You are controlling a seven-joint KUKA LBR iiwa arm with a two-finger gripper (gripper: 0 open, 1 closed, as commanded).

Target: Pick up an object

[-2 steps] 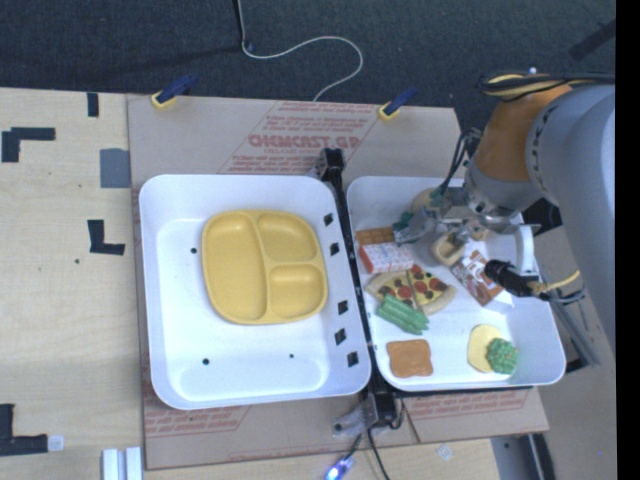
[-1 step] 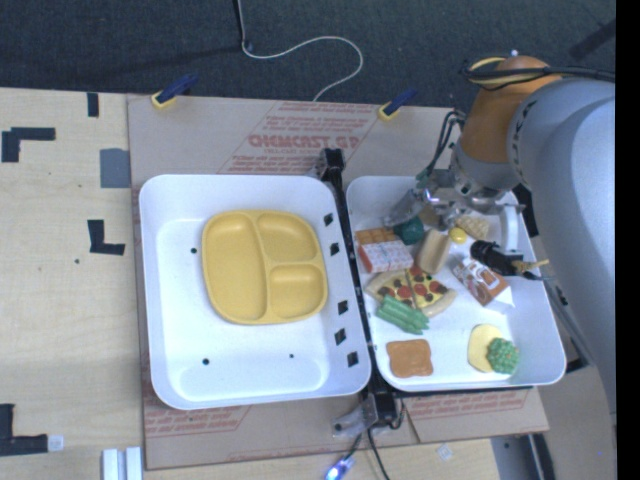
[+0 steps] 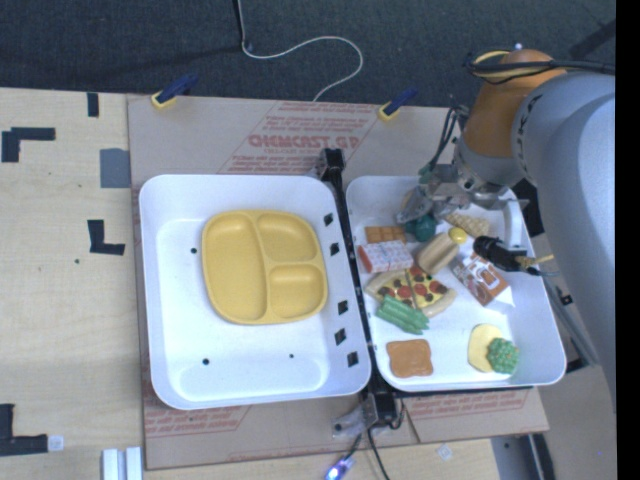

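My gripper (image 3: 428, 205) reaches down into the far part of the right bin (image 3: 545, 368), under the grey arm with its orange band (image 3: 497, 118). It hangs over a teal toy (image 3: 426, 226) and a tan roll (image 3: 437, 251). Close by lie a cracker-like block (image 3: 385, 256), a pizza slice (image 3: 410, 290), a green pod (image 3: 402, 315), a brown toast square (image 3: 409, 358), a yellow piece with broccoli (image 3: 494, 350) and a brown packet (image 3: 482, 281). I see nothing lifted between the fingers.
The left bin (image 3: 170, 368) holds a yellow divided plate (image 3: 265, 266). A black clip strip (image 3: 343, 268) runs between the bins. A white cable (image 3: 300, 48) loops across the dark floor behind the bench.
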